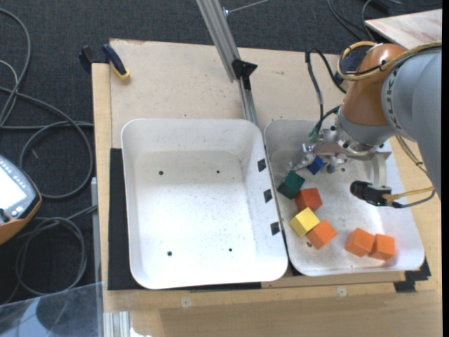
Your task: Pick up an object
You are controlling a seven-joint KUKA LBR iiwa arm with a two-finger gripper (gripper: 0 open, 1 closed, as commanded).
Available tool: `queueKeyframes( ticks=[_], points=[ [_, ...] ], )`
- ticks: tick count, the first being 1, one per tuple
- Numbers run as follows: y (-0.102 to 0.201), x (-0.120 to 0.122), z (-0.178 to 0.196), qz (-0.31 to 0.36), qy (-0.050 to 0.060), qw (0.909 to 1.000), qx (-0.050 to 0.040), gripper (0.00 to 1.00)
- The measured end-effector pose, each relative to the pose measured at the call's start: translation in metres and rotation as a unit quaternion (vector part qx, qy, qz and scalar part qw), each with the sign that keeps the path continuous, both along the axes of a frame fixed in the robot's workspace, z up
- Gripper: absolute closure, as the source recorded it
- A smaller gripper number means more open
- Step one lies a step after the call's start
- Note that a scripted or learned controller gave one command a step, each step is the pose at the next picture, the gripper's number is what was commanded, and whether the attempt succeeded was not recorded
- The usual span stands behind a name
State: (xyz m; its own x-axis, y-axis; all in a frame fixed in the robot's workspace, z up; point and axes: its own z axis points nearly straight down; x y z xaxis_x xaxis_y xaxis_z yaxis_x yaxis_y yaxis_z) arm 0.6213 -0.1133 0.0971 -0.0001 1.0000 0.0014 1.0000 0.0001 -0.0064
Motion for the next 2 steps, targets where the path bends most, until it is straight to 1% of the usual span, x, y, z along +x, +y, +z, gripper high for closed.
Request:
queueKeyframes(
  ticks=[1, 2],
  points=[
    [0.0, 0.002, 0.014, 0.0, -0.003, 1.0, 0.0001, 1.0],
    [-0.004, 0.003, 0.058, 0.0, -0.006, 1.0, -0.0012, 1.0]
  ],
)
